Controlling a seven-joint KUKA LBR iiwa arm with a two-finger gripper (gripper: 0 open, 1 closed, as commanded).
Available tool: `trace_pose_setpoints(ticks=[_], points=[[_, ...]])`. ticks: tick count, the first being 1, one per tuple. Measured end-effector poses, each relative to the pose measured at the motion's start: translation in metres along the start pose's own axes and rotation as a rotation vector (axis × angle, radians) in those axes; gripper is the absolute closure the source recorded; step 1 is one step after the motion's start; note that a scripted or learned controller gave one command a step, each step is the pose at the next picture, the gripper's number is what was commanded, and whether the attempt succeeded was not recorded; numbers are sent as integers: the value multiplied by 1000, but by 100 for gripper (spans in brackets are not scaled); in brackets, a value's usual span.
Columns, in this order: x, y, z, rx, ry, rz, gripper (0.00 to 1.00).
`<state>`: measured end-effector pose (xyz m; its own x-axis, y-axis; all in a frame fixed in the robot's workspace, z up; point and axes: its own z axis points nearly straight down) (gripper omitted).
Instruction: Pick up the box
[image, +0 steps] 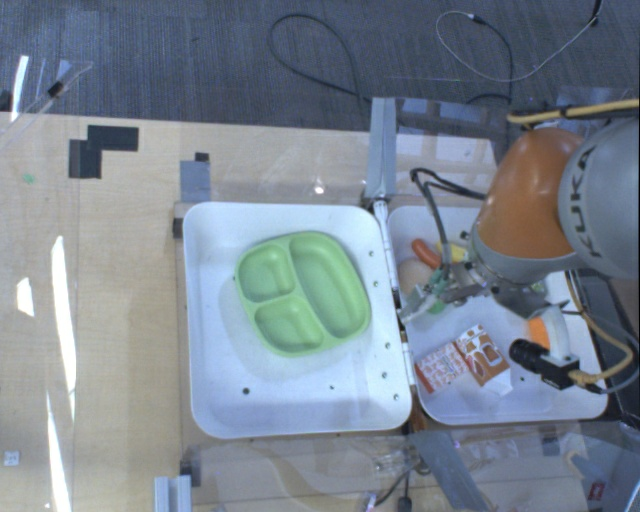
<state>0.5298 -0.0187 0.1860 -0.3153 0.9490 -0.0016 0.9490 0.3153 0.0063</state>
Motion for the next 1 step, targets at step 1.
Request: trace_pose_setpoints(ticks=[1], points=[[-24,-52,1,2,0,-41,0]])
